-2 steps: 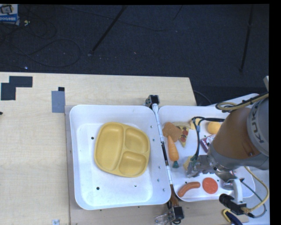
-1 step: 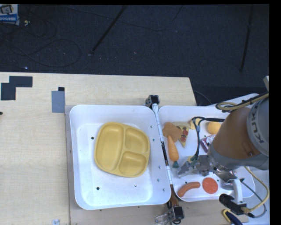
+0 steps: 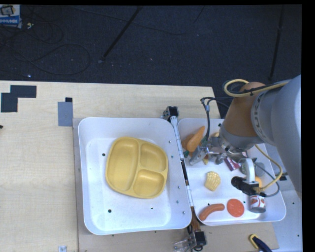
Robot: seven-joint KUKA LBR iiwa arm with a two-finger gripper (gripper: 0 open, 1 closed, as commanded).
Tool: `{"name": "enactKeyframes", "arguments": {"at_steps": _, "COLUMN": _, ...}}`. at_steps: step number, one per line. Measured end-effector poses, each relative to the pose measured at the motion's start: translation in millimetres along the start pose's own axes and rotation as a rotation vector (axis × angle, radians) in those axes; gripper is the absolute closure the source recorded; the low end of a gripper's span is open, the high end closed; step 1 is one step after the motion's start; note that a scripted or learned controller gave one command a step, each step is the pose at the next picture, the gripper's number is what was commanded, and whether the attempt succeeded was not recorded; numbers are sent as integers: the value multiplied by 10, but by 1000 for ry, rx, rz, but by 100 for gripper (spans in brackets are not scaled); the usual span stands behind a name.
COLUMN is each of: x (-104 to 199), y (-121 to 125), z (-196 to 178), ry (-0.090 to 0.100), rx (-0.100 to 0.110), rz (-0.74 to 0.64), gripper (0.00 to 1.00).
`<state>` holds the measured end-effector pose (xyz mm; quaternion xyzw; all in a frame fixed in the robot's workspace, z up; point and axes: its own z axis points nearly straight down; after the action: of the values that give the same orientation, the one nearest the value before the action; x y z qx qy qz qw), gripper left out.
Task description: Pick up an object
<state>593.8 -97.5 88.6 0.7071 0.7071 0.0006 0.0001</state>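
Print on the blue-and-white label (image 3: 10, 15) at top left is too small to read.

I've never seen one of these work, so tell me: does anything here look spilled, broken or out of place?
Nothing looks spilled or broken. The yellow divided plate lies flat but turned askew in the left bin. The carrot, corn, sausage and red disc lie loosely scattered in the right bin.

We see a pale wooden bench (image 3: 39, 167) marked with dark tape patches (image 3: 65, 113), and beyond it dark carpeted floor (image 3: 147, 44) crossed by thin black cables (image 3: 118, 34).
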Motion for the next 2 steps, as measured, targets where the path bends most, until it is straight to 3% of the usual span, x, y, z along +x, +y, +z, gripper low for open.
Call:
{"name": "enactKeyframes", "arguments": {"at_steps": 1, "x": -35, "y": 496, "z": 14, "ry": -1, "rx": 4, "rz": -1, "gripper": 0}}
{"name": "enactKeyframes", "arguments": {"at_steps": 2, "x": 70, "y": 495, "z": 15, "ry": -1, "rx": 5, "rz": -1, "gripper": 0}}
